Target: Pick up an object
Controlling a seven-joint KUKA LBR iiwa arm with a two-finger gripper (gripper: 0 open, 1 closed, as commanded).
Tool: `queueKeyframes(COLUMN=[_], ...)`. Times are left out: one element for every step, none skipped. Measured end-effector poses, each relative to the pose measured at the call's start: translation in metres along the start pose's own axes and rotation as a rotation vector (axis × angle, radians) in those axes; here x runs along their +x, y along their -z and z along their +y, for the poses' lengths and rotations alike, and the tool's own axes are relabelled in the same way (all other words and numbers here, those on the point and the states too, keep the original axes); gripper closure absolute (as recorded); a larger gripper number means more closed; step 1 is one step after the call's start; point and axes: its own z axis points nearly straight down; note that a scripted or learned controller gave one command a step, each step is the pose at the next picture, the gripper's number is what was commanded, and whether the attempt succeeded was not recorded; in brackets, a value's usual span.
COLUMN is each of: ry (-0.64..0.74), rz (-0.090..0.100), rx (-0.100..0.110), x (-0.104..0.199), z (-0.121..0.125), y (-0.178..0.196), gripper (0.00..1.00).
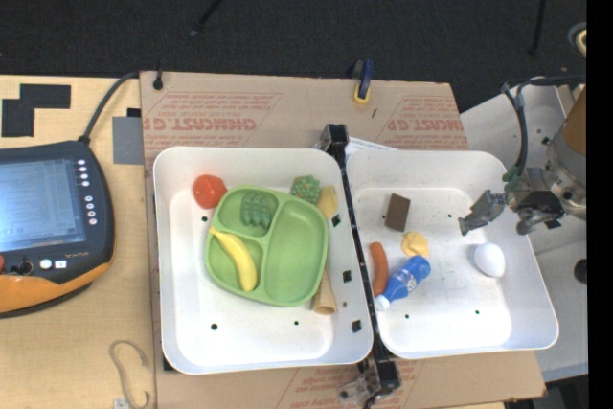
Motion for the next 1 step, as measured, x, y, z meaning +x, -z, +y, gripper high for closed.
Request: queueKeyframes(ry=[0.002], rz=[-0.003], rx=[-0.012], x=[-0.0002], z=[0.0018], y=[0.006], gripper=[0.0])
